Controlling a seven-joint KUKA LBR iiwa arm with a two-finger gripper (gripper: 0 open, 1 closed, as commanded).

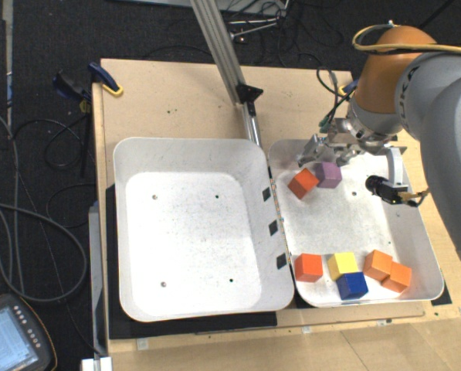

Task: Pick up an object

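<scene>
- Up top, gripper [328, 154] low over right bin [415, 230]'s far end; jaw state impossible to tell.
- Just beneath: purple block [330, 174], touching orange block [303, 183].
- Along near wall: orange cube [309, 267], yellow cube [342, 265], blue cube [353, 285].

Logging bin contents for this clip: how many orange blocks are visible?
4, all in the right bin: one orange block beside the purple block under the gripper, one left of the yellow block, two touching near the front right corner. The arm may hide more.
</scene>
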